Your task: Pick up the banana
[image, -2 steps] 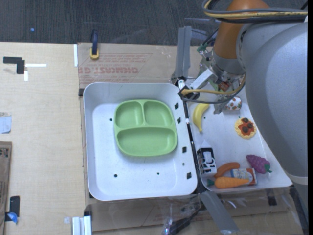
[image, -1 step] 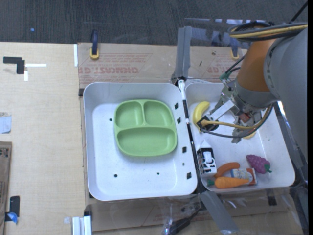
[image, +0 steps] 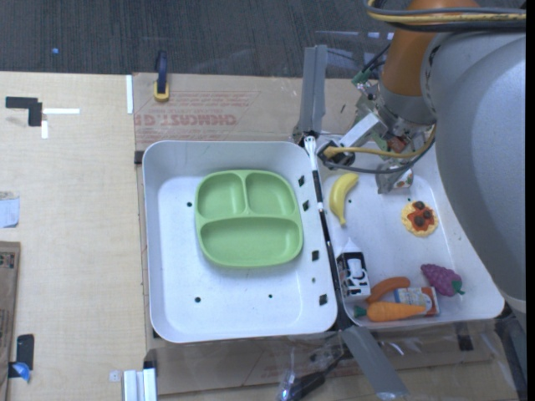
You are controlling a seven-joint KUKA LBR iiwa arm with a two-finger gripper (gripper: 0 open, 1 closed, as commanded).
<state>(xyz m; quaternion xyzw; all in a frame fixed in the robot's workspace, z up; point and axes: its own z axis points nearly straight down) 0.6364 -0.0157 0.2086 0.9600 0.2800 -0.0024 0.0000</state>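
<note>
Above the right bin's [image: 468,266] far end, the gripper [image: 391,174] hangs just right of the banana [image: 341,195], and whether it is wide or narrow cannot be told. That banana lies against the bin's left wall. Nearer sit a pizza slice [image: 419,218], purple grapes [image: 441,279], a carrot [image: 394,312] and a black-and-white carton [image: 354,274]. Left bin [image: 167,307]: a green divided plate [image: 248,218].

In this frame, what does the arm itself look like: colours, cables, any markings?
The arm is smooth, rounded light grey casing, with an orange band above the wrist. Yellow and black cables loop over the band, and a yellow cable runs along the gripper, which is grey metal with thin coloured wires. No markings are legible.
</note>
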